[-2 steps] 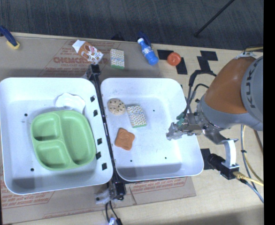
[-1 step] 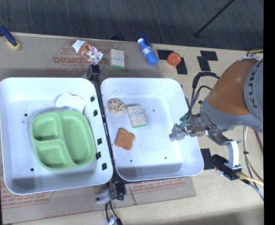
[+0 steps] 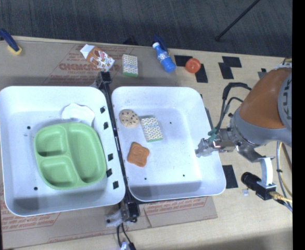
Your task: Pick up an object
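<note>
The small metal two-finger claw (image 3: 203,149) sits right at the right wall of the right-hand shallow white plastic bin (image 3: 165,95), low over its rim, with nothing between its tips; whether it is parted or pressed together I cannot tell from here (the tips are tiny and blurred). Behind it the grey arm with its orange band (image 3: 267,105) comes in from the right, cables looping above the wrist.

Inside that same bin, well apart from the claw and toward the left half, lie three things: a round tan cookie with dark specks (image 3: 128,118), just beside it a rectangular packet with a green-and-white speckled pattern (image 3: 152,128), and below those a flat orange-brown piece shaped like toast (image 3: 138,154).

The left white bin (image 3: 17,100) holds a green plastic tray with three compartments (image 3: 69,154) and, touching its upper edge, a small white lid-like piece (image 3: 78,112).

Beyond the bins, on the cardboard-covered bench (image 3: 230,223), rest a blue bottle lying tilted (image 3: 164,58), a small orange round cap (image 3: 193,64), a little green-patterned square packet (image 3: 129,65) and a crinkled orange-and-white wrapper (image 3: 98,58).
</note>
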Robot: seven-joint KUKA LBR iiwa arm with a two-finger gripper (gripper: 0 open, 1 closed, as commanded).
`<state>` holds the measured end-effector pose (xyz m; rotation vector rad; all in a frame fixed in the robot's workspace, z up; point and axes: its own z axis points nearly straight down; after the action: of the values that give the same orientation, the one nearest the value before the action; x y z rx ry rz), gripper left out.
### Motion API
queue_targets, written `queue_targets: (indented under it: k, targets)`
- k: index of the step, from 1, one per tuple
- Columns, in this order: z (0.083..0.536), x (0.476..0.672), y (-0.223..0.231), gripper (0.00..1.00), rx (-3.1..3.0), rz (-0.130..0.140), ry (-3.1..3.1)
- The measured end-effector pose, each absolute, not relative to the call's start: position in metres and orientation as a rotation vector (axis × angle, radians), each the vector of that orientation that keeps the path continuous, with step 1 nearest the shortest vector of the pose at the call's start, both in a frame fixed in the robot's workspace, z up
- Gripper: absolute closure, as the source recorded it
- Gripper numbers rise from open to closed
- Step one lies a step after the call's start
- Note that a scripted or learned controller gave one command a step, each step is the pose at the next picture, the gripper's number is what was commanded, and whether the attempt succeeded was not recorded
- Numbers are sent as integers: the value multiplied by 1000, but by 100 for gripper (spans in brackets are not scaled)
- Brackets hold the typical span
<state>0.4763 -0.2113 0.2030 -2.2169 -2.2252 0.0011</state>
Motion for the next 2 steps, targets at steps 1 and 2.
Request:
queue_targets:
  k: [1, 2]
  targets:
    - [213, 477, -211, 100, -2216, 0, -2227]
    - [221, 477, -211, 100, -2216, -1, -2228]
